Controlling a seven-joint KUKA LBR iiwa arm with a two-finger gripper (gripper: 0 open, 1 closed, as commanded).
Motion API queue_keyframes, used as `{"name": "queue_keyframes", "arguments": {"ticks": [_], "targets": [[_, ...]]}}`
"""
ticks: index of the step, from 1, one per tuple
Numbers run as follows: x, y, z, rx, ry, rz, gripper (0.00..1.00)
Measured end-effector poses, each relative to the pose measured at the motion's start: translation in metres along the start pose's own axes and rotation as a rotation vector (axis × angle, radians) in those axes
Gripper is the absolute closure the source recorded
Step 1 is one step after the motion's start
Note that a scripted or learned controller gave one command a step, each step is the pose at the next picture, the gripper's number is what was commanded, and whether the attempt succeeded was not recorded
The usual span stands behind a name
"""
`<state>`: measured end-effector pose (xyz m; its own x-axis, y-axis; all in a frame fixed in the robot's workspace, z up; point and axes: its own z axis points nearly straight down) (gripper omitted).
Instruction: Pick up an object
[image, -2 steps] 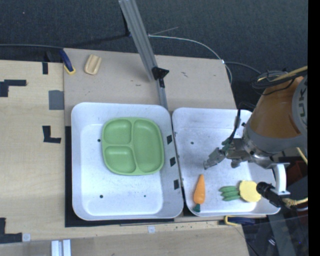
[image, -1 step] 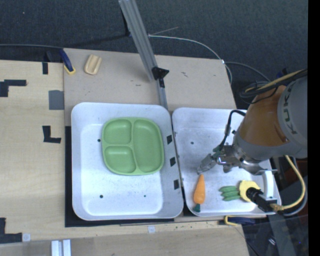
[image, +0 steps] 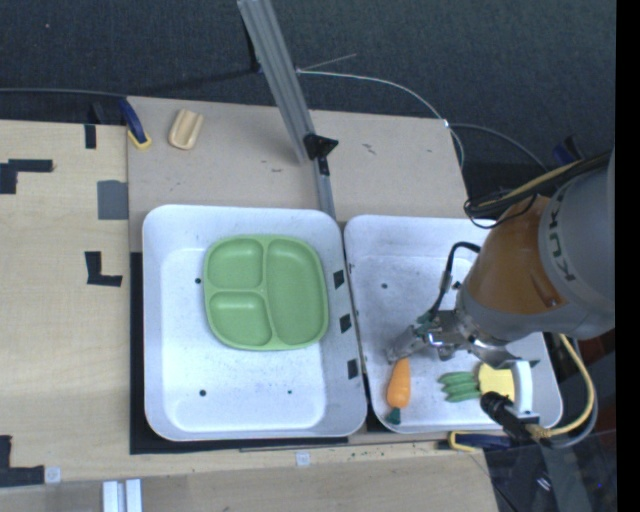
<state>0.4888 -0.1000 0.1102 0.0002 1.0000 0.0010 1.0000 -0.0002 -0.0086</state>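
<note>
In the right bin (image: 400, 245) an orange toy carrot (image: 399, 382) lies near the front edge, with its green end toward the front. A green bean-like toy (image: 460, 385) lies to its right, and a yellow piece (image: 492, 379) sits beside that, partly under the arm. My gripper (image: 428, 338) hangs low over the bin floor just behind and to the right of the carrot, apart from it. Nothing shows between its metal tips. The grey and orange arm covers the bin's right side.
The left bin (image: 170, 400) holds a green divided plate (image: 266, 291) near its back. A grey pole (image: 285, 80) slants across the bench behind the bins. A small tan block (image: 185, 129) lies on the bench at the back left.
</note>
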Motion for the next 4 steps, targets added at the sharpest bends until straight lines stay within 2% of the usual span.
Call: {"name": "queue_keyframes", "arguments": {"ticks": [1, 2, 4], "targets": [[0.001, 0.001, -0.012, -0.003, 0.001, -0.002, 1.00], [0.006, 0.002, -0.055, -0.010, -0.001, -0.002, 1.00], [0.000, 0.011, -0.149, -0.012, -0.002, -0.002, 1.00]]}}
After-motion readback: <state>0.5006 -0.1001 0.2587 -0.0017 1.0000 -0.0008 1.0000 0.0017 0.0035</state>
